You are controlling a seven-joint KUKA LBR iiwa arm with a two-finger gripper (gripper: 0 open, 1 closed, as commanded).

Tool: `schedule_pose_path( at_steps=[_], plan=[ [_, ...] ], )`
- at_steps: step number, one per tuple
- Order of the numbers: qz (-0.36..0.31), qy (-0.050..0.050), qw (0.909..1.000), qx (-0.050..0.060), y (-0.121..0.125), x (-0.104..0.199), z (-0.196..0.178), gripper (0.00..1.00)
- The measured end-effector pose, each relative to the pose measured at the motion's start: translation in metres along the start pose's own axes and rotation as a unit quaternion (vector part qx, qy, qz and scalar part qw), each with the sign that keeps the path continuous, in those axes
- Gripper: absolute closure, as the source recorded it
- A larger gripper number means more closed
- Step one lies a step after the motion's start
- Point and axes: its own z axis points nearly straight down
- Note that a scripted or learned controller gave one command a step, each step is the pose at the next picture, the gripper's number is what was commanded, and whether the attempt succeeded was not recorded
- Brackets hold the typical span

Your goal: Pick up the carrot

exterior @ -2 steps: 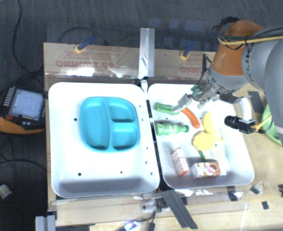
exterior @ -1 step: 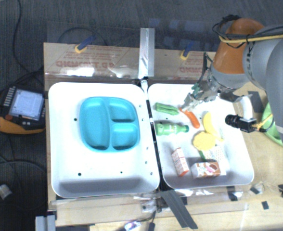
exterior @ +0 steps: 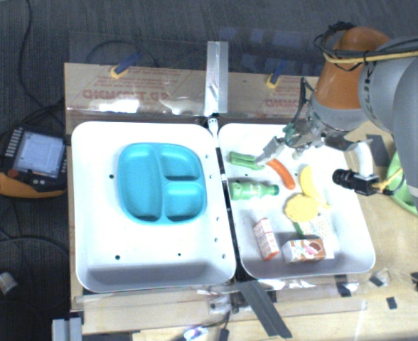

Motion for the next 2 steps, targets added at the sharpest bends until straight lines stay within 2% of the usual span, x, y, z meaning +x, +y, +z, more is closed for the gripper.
schedule_pose_path(
  at_steps=[1,2],
  plan=[
    [-0.047,-0.004,0.9989,-0.001,0.033,-0.020,0.007,0.00],
    [-0.157,-0.004,0.9876,-0.002,0.046,0.035,-0.122,0.00]
  ],
)
